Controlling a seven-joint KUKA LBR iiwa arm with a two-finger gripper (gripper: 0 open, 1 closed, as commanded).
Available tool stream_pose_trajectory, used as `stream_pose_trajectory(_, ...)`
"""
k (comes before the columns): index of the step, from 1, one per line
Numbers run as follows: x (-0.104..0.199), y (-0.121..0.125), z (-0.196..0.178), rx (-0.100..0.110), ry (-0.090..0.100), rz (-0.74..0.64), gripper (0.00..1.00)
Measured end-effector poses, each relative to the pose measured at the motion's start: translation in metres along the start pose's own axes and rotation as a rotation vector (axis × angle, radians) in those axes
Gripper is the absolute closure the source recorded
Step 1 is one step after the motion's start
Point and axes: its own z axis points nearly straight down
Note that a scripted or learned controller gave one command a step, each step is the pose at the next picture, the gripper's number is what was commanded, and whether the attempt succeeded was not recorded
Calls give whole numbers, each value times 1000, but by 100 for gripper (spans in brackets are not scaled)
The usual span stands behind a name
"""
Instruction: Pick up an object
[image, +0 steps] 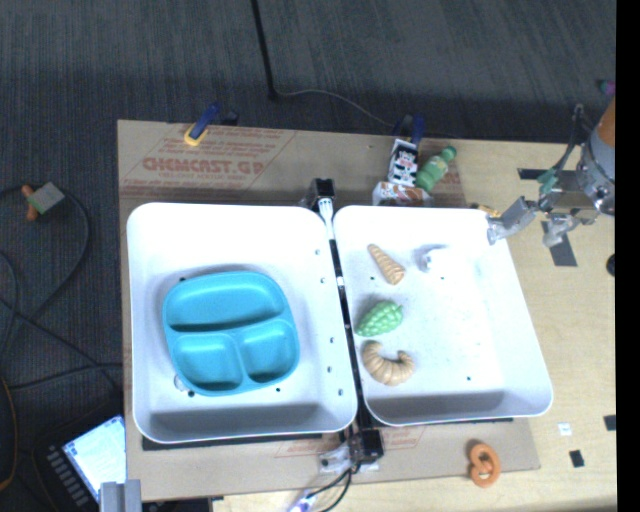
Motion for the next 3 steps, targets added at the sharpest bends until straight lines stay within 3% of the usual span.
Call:
stream_pose_trajectory(1, -4, 17, 132, -16, -6, -2, 0)
stream_pose_trajectory(2, 48, 7, 99, -1, 0, -1, 0)
stream_pose_trajectory(3, 4, -20, 168, 4, 9, -3, 0)
